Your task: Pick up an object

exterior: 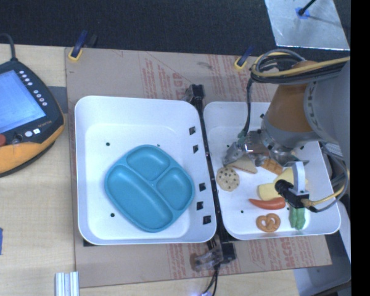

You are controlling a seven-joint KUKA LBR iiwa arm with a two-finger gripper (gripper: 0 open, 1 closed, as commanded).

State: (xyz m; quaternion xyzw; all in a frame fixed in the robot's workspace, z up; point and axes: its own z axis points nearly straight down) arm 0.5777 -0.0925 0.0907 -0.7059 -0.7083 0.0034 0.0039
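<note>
The right bin (234,119) holds several toy foods. A round speckled cookie (227,178) lies at its left side, with a tan wedge-shaped piece (245,166) just above it. A red chili pepper (266,203), a pretzel (268,222), a green piece (298,218), a yellow piece (270,192) and a small orange piece (272,164) lie toward the front right. My gripper (239,152) hangs low over the tan piece and the cookie, under the grey arm with its orange band (290,110). Nothing shows clearly in its grasp.
The left bin (89,119) carries a blue divided plate (149,187). A handheld control pendant (15,119) rests at the far left of the bench. Black clips (197,93) join the two bins along their shared wall. Cables loop by the arm's wrist (299,184).
</note>
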